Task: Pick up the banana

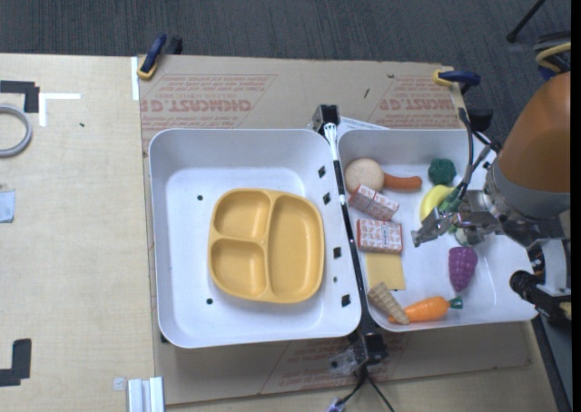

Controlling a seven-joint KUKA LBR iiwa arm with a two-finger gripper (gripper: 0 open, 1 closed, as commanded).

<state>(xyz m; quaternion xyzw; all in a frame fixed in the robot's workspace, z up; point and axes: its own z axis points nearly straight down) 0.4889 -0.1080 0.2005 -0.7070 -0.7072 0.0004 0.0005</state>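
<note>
Right white bin (508, 306) holds the banana (434, 201), touching the pincer (445, 222), whose grip I cannot tell.

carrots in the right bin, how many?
2. One carrot lies near the bin's far side, right of the round beige ball. The other carrot lies at the near edge beside the cone. The arm could hide more.

**Bench and floor, seen from above**

Dark grey carpet floor (300, 2) across the top. Light wooden bench top (68, 247) at left, marked with black tape corners (20, 95) and a white tape strip (60, 98). Brown cardboard sheet (272, 93), printed in red, lies under the bins, held by blue clamps (154, 54) at its far corners. Even, diffuse light; soft shadows.
</note>
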